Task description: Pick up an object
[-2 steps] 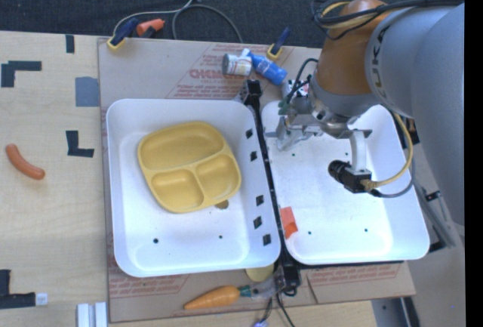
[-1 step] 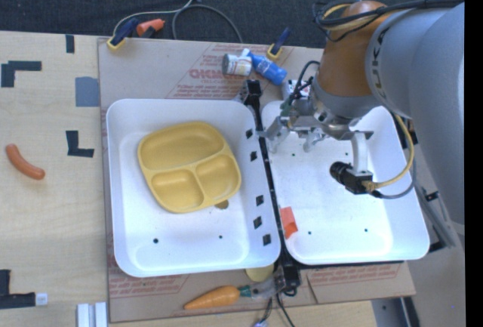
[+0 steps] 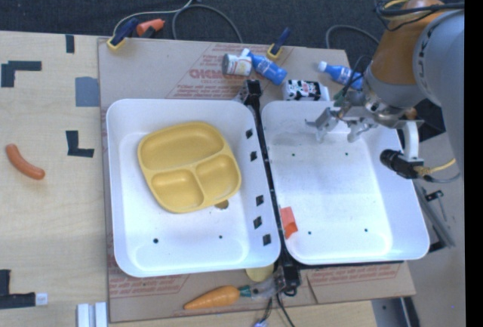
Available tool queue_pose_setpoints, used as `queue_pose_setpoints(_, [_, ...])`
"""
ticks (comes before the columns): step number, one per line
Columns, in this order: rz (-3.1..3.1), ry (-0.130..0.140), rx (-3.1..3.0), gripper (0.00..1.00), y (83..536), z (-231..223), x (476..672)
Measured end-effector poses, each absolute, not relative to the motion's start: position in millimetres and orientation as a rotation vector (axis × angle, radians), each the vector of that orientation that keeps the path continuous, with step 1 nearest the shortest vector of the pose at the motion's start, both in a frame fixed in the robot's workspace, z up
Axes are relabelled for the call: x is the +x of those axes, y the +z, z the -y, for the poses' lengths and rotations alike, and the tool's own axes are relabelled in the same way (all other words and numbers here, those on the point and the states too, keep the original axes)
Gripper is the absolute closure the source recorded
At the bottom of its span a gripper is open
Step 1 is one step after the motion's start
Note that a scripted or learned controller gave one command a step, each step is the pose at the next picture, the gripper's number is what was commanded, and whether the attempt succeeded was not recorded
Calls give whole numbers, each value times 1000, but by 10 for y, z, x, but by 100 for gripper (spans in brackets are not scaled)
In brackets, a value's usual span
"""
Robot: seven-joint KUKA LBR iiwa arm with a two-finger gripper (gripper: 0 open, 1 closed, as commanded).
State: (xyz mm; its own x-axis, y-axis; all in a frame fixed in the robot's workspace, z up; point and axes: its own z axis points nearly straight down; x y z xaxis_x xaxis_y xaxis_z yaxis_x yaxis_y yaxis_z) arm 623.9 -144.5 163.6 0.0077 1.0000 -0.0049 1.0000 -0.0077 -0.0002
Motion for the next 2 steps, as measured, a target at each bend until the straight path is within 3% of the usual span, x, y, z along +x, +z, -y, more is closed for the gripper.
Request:
queue_pose_setpoints(1, [-2224, -2, 2213, 0, 813, 963, 6461])
queue_pose_setpoints(2, [-2222, 1, 2218, 0, 853, 956, 6693])
